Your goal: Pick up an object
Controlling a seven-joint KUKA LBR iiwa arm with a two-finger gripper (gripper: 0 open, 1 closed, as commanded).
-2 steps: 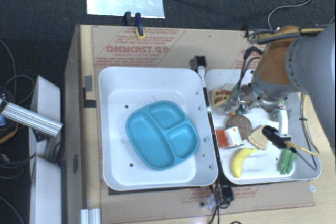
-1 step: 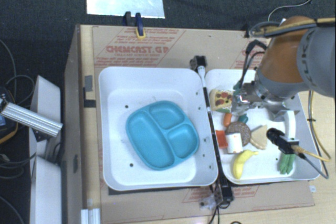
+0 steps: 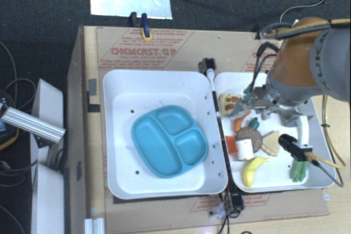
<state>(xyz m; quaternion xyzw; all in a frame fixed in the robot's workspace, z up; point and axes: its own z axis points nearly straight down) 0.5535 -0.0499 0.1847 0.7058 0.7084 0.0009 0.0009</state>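
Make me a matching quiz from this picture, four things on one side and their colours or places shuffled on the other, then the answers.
Things:
1. tray
2. banana
3. carrot
4. clamp

Colours and places:
A. yellow, near the right bin's front edge
B. orange, just below the gripper
C. light blue, in the left bin
D. at the board's far edge, outside both bins

Pairs: 1-C, 2-A, 3-B, 4-D

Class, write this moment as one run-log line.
arm: over right bin | gripper: among toy food | banana: lying loose | left bin: blue tray
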